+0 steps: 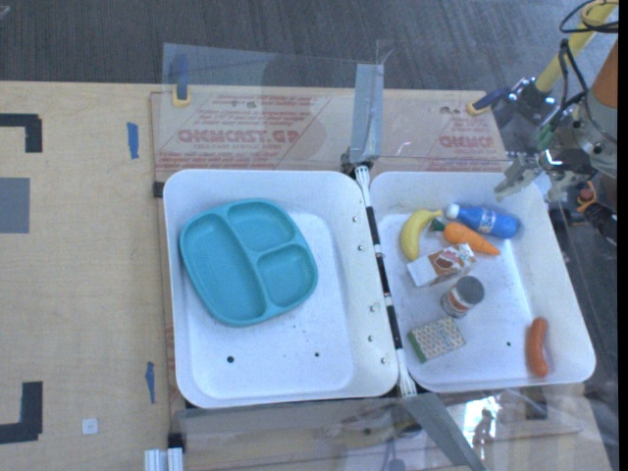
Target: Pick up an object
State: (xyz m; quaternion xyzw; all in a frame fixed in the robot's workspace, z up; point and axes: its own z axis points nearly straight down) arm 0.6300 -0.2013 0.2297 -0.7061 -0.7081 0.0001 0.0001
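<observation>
Spanning a pale wooden worktop (78,292) over dark floor, two white bins sit side by side. The tool (525,170) hangs over the right bin's (564,263) far right corner; its grip cannot be told. The blue bottle (483,221) lies just below it, apart.

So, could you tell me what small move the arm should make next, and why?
Probably bring the gripper down and left over the blue bottle: it hovers at the right bin's far corner with nothing between its fingers, and the bottle lies nearest.
</observation>
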